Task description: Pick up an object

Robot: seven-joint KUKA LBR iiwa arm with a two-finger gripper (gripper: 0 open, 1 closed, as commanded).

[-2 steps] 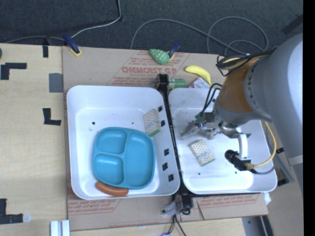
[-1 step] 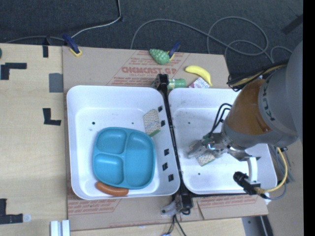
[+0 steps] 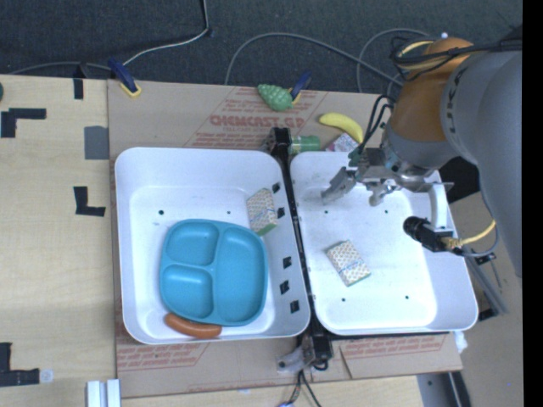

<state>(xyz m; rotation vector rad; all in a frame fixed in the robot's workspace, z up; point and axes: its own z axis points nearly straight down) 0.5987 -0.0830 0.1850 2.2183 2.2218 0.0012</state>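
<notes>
the gripper (image 3: 356, 192) hangs over the far half of the right bin (image 3: 407, 288), its two fingers (image 3: 333, 188) spread wide with nothing between them, over bare white floor. the grey arm (image 3: 475, 100) with its orange band (image 3: 422, 108) reaches in from the right side of the camera view.

nearer the camera in the same bin, apart from the fingers, a patterned packet (image 3: 348, 262) lies flat and turned at an angle, the one loose thing in that bin and the closest to the open jaws.

across the black divider (image 3: 293, 227), the left bin (image 3: 144, 195) holds a second packet (image 3: 262, 209) close against its right wall, tilted. just below it sits a blue divided plate (image 3: 212, 271), with three compartments. an orange sausage (image 3: 193, 326) lies at the plate's near edge, touching it.

outside the bins, on the cardboard sheet (image 3: 170, 117) beneath them, a yellow banana (image 3: 341, 125) rests just beyond the right bin's far rim. a green lump (image 3: 275, 96) lies further back beside a blue clamp (image 3: 299, 83); another blue clamp (image 3: 125, 77) grips the sheet's far left corner. a pale green item (image 3: 305, 143) sits at the far end of the divider; what it is cannot be told.
</notes>
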